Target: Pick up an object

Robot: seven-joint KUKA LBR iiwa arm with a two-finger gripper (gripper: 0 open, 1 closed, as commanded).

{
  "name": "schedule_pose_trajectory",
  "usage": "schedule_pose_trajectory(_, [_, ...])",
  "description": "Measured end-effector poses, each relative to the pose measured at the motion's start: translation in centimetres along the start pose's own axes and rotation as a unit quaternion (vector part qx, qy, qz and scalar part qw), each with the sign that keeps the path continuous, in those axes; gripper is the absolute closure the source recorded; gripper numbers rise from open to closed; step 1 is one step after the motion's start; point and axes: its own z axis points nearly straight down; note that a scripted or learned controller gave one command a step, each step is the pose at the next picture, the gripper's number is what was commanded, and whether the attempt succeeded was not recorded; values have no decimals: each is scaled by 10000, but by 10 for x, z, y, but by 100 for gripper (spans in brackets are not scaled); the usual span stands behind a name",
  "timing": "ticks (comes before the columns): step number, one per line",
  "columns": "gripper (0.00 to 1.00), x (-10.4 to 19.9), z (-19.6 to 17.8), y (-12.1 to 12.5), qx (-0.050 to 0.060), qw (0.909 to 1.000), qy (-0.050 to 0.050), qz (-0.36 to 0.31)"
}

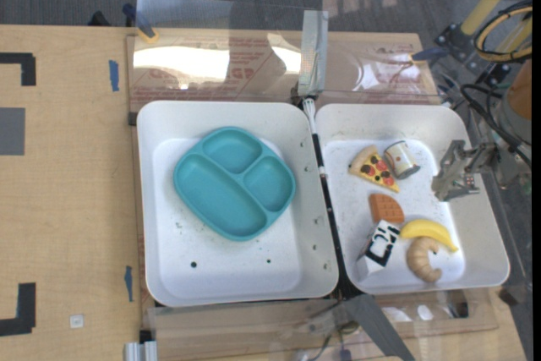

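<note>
The right bin (486, 262) holds several small items. A pizza slice (374, 167) and a silver can (401, 159) lie near its back. Below them are a brown waffle (386, 206), a black-and-white carton (382, 243), a yellow banana (429, 232) and a tan croissant (423, 259). My gripper (454, 179) hangs over the right side of this bin, to the right of the can and above the banana. Its fingers stand apart with nothing between them.
The left bin (169, 266) carries a teal divided plate (234, 182). A metal divider runs between the bins. Clear plastic sheets stand behind both bins. Cables and a yellow pole crowd the upper right.
</note>
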Motion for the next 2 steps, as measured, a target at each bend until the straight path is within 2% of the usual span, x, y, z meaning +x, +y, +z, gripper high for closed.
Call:
schedule_pose_trajectory(1, [100, -14, -88, -51, 5, 9831, 8, 1832])
schedule_pose_trajectory(2, [0, -14, -86, -50, 2, 9832, 26, 1824])
